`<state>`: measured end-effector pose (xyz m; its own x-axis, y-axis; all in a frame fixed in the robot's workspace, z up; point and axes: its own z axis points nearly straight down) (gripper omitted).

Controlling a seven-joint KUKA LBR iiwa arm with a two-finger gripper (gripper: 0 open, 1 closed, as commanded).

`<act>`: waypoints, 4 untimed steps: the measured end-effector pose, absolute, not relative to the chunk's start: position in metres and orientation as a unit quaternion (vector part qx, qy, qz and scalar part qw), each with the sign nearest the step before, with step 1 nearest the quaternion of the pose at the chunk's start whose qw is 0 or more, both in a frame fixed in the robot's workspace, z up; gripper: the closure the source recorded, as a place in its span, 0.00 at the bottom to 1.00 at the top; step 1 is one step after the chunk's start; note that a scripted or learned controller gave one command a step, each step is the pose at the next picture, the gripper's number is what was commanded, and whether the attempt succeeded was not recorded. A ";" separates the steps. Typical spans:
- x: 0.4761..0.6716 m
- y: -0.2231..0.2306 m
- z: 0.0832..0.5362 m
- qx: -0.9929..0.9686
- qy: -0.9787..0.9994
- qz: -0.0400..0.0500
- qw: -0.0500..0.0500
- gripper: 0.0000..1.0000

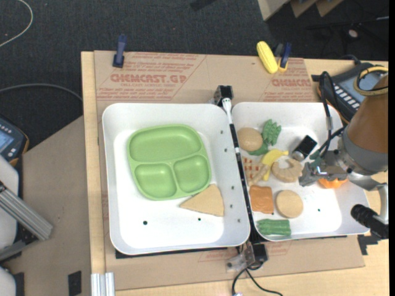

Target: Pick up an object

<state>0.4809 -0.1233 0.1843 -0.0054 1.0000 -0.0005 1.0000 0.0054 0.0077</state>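
Closest to the camera, a green pod (273, 227) lies at the near edge of the right bin (345, 221), toward you and to the view's left of the gripper (310, 176). You see the gripper low over the middle of that bin, at the end of the grey arm (370, 150) that reaches in from the view's right. You cannot tell whether it is open or closed.

Just beside its tip, on the view's left, sits a pale beige ring-shaped piece (286, 170). It lies flat and has a lighter patch at its centre; you cannot tell whether the tip touches it. A small bright orange piece (335, 181) shows just on the gripper's other side, toward the view's right, partly hidden by it.

Nearer the camera than the gripper lies a round tan disc (289, 203), with an orange square slab (261, 198) beside it, further to the view's left. Past the ring, away from the gripper, a yellow banana-like piece (271, 158), a tan bun (250, 139) and a green leafy piece (270, 131) cluster toward the bin's far left corner.

Well apart from the gripper, the left bin (117, 165) holds a green divided plate (168, 161) and a tan wedge (205, 202) just beside the plate's near corner.
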 end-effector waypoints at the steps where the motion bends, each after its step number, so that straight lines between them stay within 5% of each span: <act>1: 0.480 -0.060 0.194 0.705 0.709 0.001 0.000 1.00; 2: 0.479 0.055 0.184 0.702 0.712 0.001 -0.002 1.00; 3: 0.517 0.107 0.320 0.704 0.710 0.008 0.004 1.00; 4: 0.477 0.164 0.302 0.705 0.709 -0.001 -0.002 1.00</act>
<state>0.4770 0.1645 0.3017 -0.0064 1.0000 0.0014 1.0000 0.0064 -0.0051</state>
